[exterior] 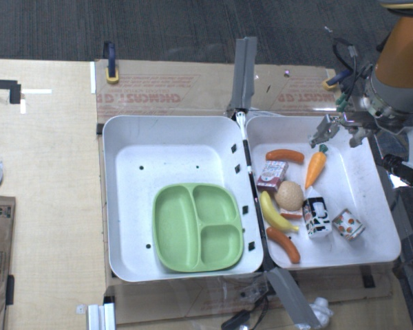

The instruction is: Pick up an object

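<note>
A: Where was your gripper (339, 130) at that pt?

B: Up over the back right corner of the right bin (378, 253), hanging off my arm (399, 60), which came in from the right. Fingers (323, 134) looked spread apart w/ nothing between them. It wasn't holding anything.

A: And the thing to pick?

B: Task didn't name one, so I judged by what was nearest. That was the carrot (315, 169), lying in the right bin just below-left of the gripper in the camera view, green top nearest to me.

A: Long axis?

B: Ran diagonal, top at upper right, tip pointing lower left toward the round beige ball (289, 195). So the fingers would've needed to close across that diagonal, not along it.

A: Other stuff nearby?

B: Crowded. Red sausage (285, 155) just left of the carrot, small red carton (270, 175) under that, banana (276, 213) by the divider, another sausage (283, 245) near the front, b/w can (317, 217) and a small patterned box (347, 225) to its right.

A: Left bin (124, 157)?

B: Held a green divided plate (196, 227), well apart from me. Not relevant for the reach.

A: Risk?

B: My guess: carrot tip sat near the ball, so a sloppy descent could've nudged both.
</note>
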Controlling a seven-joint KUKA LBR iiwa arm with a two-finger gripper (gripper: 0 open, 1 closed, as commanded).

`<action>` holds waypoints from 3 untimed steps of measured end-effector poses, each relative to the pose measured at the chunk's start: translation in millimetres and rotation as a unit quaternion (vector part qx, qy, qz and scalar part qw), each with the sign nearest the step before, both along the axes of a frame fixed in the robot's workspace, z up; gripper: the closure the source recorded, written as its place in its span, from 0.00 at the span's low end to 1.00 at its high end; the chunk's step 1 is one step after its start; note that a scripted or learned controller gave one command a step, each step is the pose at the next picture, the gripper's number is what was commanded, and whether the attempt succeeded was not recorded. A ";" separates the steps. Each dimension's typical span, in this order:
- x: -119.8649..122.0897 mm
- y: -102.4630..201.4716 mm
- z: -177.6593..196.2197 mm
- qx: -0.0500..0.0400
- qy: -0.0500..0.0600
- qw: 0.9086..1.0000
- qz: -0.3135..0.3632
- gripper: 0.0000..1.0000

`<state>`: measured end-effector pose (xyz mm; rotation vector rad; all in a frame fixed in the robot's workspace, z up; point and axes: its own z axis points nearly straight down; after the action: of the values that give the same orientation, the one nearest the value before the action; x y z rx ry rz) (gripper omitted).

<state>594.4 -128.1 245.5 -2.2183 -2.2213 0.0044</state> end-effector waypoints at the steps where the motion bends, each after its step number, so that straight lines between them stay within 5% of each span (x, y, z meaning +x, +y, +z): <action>1: 29.3 -36.2 -111.5 0.000 -0.001 1.000 0.008 0.00; 2: 20.6 -63.0 -58.5 -0.001 -0.002 0.995 -0.096 0.00; 3: 43.2 -43.5 -36.9 -0.001 -0.002 1.000 -0.014 0.00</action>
<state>637.6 -171.6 208.6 -2.2522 -2.1923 0.0023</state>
